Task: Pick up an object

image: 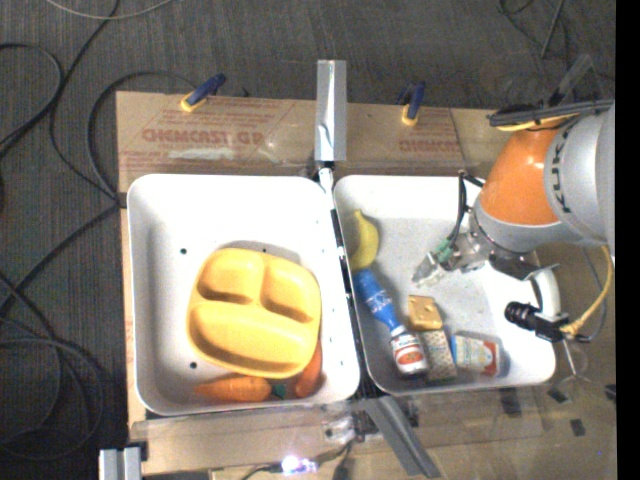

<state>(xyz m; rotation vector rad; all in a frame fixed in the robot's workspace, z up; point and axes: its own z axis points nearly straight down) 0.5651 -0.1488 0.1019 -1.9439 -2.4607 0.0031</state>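
Arm: the grey KUKA arm (575, 183) with its orange band reaches in from the right, over the right bin's far right part.
Gripper: the gripper (437, 266) hangs low over bare white floor in the middle of the right bin (400, 193); whether it touches the floor cannot be told.
Claw state: the two slim fingers stand spread apart, with nothing between them.
Nearest object: a small tan cracker-like square (424, 313) lies just below the gripper in the view, apart from the fingers.
Blue bottle: a blue bottle (385, 315) with a white and red lower end lies slantwise near the bin's left wall, beside the square.
Yellow fruit: a yellow rounded piece (362, 239) (perhaps a banana or lemon) rests against the left wall, above the bottle.
Near edge: a patterned packet (437, 353) and a white and red packet (476, 354) lie side by side along the near wall.
Left bin: the left bin (160, 218) holds a big yellow divided tray (255, 310), turned at a slant.
Under the tray: an orange carrot (235, 389) lies along the near wall, and a second orange piece (311, 373) peeks out at the tray's near right corner.
Bench: brown board (230, 138) with two blue and yellow clamps (202, 93) lies behind the bins.
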